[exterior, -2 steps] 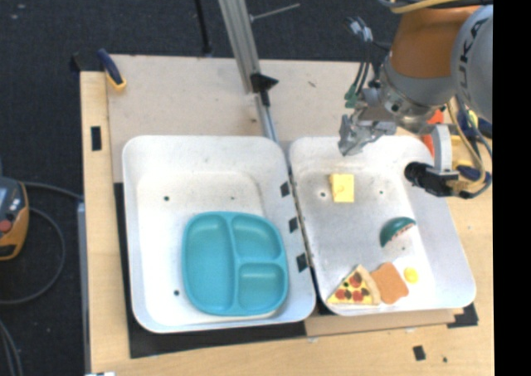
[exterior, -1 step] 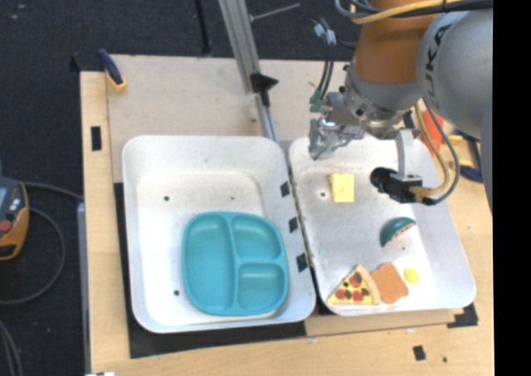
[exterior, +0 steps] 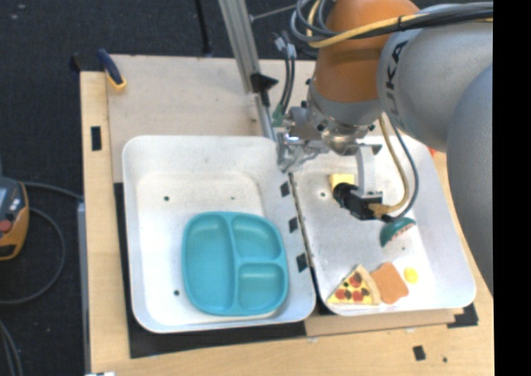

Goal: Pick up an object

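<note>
My gripper (exterior: 289, 150) hangs under the orange wrist at the far left corner of the right bin (exterior: 448, 225), close to the wall between the two bins. Nothing shows between its tips. Toys lie along the right bin's near side: a pizza slice (exterior: 353, 287), an orange bread-like piece (exterior: 388, 281) touching it, and a small yellow piece (exterior: 410, 275). A teal-topped toy (exterior: 397, 231) sits a little farther back, right of the wrist. The gripper is well apart from all of them.
The left bin (exterior: 149, 175) holds a teal divided plate (exterior: 235, 262) at its near right. A metal post (exterior: 241, 34) rises behind the bins, just left of the arm. A blue and yellow clamp (exterior: 112, 70) sits at the bench's far left corner.
</note>
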